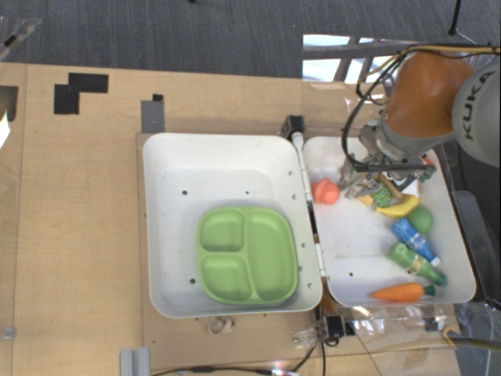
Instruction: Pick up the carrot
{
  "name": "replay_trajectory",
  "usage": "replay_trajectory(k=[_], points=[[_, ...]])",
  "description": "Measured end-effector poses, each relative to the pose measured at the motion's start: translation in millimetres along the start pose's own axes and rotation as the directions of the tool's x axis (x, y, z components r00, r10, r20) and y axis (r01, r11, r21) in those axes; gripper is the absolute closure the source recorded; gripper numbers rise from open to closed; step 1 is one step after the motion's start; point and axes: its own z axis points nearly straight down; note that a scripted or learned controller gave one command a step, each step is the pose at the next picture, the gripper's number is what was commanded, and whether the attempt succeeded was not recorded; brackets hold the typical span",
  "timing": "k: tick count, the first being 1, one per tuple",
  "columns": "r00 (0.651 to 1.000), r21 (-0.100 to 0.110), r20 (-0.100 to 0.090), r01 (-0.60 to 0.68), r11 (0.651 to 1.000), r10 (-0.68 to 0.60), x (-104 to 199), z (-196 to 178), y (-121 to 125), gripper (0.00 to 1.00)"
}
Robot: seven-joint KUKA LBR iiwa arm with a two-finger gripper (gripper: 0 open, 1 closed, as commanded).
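Note:
The carrot [401,292], orange with a green stub at its right end, lies along the near edge of the right bin [352,245]. My gripper [362,188] hangs over the far part of that bin, well away from the carrot, close to a banana [398,205] and right of a red-pink fruit [326,192]. The grey wrist with its orange band [419,92] rises above it and covers the fingers' upper part.
In the right bin also lie a green round fruit [421,219], a blue bottle [412,239] and a green bottle [415,260], all between my gripper and the carrot. The left bin [172,210] holds a green divided plate [248,254].

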Motion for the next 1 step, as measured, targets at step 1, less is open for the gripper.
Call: replay_trajectory(k=[1], points=[[1.0, -0.001, 0.0, 0.0, 1.0, 0.0, 0.1, 0.3, 0.1, 0.0]])
